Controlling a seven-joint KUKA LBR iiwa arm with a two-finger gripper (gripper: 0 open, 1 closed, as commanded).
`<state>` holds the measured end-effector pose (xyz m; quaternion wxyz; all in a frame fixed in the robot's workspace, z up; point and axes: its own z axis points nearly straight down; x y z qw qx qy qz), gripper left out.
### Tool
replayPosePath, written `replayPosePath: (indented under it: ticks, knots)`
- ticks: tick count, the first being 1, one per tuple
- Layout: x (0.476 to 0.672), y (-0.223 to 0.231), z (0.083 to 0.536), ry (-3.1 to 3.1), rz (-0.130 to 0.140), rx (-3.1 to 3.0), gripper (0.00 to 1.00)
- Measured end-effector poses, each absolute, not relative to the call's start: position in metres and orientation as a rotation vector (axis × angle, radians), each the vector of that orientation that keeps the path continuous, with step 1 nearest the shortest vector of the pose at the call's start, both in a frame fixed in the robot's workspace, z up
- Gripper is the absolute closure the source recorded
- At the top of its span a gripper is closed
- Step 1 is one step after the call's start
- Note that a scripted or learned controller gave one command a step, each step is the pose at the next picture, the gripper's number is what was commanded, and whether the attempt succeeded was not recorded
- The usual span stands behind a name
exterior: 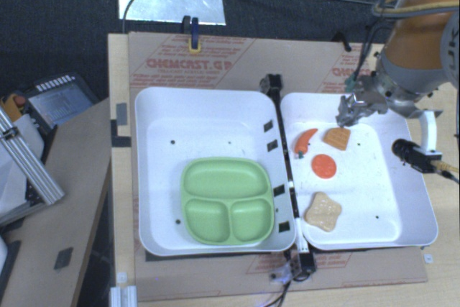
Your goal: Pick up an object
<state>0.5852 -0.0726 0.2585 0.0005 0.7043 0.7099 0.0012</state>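
Observation:
The right bin holds several small food items. An orange-red carrot-like piece lies near the divider, a tan square cracker to its right, a round orange-red slice below them, and a beige bread-like piece nearer the front. My gripper hangs just above and to the right of the cracker, at the back of the right bin. Its fingertips are dark and small, and their spacing is unclear. Nothing shows between them.
The left bin bears a green three-compartment plate. A black divider strip runs between the bins. A black fitting sticks out over the right bin's right side. Cables cross the back of the bench.

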Motion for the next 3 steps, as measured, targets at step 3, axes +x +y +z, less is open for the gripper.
replayPosePath:
  ticks: [3]
  knots:
    - [0.62,0.072,0.25,2.231,0.004,2.212,1.0]
